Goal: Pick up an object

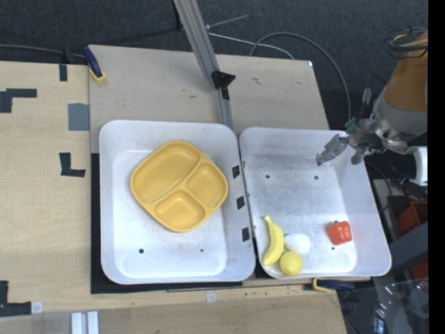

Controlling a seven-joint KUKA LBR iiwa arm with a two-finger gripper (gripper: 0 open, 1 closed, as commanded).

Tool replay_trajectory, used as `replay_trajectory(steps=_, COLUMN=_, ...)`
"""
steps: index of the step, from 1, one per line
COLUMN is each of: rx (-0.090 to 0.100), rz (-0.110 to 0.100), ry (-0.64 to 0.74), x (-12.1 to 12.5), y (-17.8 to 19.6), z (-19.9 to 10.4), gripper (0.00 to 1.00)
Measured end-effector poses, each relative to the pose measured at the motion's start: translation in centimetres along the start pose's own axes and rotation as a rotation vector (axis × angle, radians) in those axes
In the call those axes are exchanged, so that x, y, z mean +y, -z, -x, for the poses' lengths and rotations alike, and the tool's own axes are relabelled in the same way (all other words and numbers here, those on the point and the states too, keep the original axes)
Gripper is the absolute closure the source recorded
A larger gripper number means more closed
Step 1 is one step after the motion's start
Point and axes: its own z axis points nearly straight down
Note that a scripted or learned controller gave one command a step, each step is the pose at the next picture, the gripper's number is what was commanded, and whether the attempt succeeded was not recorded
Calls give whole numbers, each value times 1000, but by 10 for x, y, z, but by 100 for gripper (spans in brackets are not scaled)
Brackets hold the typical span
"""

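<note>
The worktop is pale wood with a few dark and grey tape marks on its left side. Behind it the floor looks dark. A lighter board lies under two white bins. A grey metal pole slants down from the top and ends between the bins. A thin cable loops over the board. A small blue and yellow clamp sits at the board's far left corner. I can read no words or labels anywhere.

The left bin holds a yellow tray with three parts, turned a bit sideways.

The right bin holds four small things, all at its near end. A banana lies by the left wall. A white ball touches it, and a yellow ball sits just in front of them. A red block sits apart, closer to the right wall.

The arm comes in from the right, with its orange band up high. The gripper hangs over the far right part of the right bin, well apart from the four things. Its two fingers are spread apart with nothing between them.
</note>
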Motion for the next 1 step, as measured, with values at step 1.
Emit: replay_trajectory(steps=1, rx=0, rz=0, ry=0, x=0, y=0, z=0, gripper=0)
